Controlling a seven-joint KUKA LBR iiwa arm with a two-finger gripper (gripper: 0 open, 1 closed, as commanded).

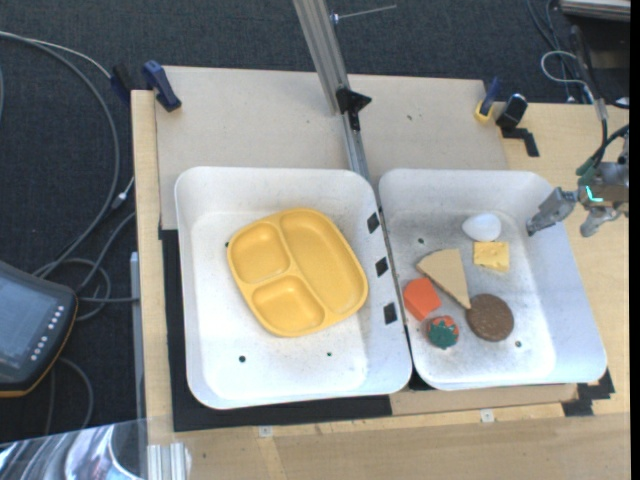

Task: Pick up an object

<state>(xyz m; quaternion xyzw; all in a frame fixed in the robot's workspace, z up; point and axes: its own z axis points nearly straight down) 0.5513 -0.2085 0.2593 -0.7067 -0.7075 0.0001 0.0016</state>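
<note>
The right bin [560,298] holds several small items: a white egg-shaped piece [483,227], a yellow square [491,256], a tan wedge [447,274], an orange block [422,297], a brown round disc [490,317] and a small green and red piece [443,331]. My gripper [572,216] hovers over the bin's upper right rim, to the right of the white piece. Its two fingers are spread open with nothing between them.
A yellow divided plate [295,270] lies in the left bin [210,368]. A metal pole [325,43] slants down to the ridge between the bins. Blue clamps [160,83] and cables sit at the bench's back edge.
</note>
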